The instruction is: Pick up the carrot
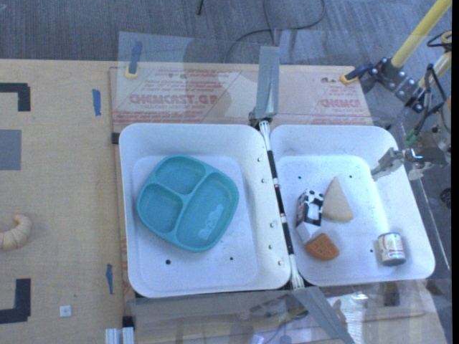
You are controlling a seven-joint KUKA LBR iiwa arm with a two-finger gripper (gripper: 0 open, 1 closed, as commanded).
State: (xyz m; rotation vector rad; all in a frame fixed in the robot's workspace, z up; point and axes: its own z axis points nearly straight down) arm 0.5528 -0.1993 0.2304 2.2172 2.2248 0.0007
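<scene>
Reaching well means centring the hand (393, 162) (its opening unreadable) over the orange piece (322, 247), seemingly the carrot, avoiding the carton (309, 208).

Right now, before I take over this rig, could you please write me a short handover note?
Gripper: over the far right corner of the right bin, apart from every item.
Things: the orange item, likeliest the carrot though I cannot be sure, lies near the bin's front, beside the black-and-white carton.
Done: nothing lifted yet.
Left: reach the orange item, grasp it, lift it.
</scene>
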